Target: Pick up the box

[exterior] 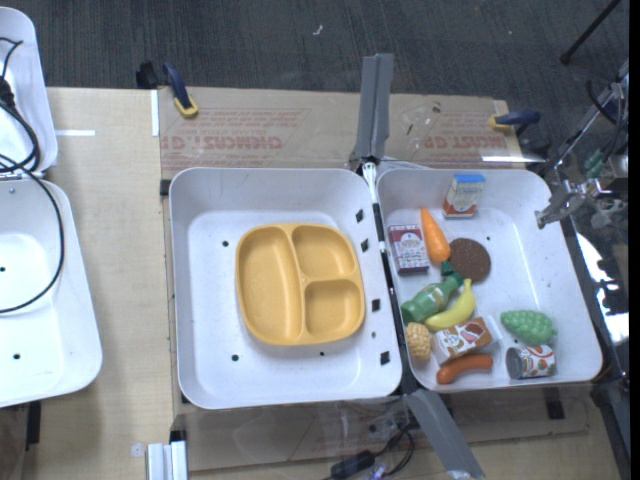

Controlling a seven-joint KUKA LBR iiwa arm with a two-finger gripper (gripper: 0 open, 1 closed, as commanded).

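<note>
The right bin (pixel 575 268) holds a small red and white box (pixel 407 248) lying flat near its left wall. A blue-topped carton (pixel 464 195) stands at the back of that bin, and a red and white packet (pixel 462 338) lies near the front. At the bin's right rim I see metal parts that look like my gripper (pixel 556 211), well to the right of the red box and touching none of the objects. They are small and cluttered at the view's edge.
Around the boxes lie a carrot (pixel 433 234), a brown disc (pixel 470 258), a green bottle (pixel 432 298), a banana (pixel 452 310), corn (pixel 418 341), a sausage (pixel 465 368), green grapes (pixel 527 324) and a can (pixel 530 362). The left bin (pixel 200 268) holds a yellow divided tray (pixel 300 283).
</note>
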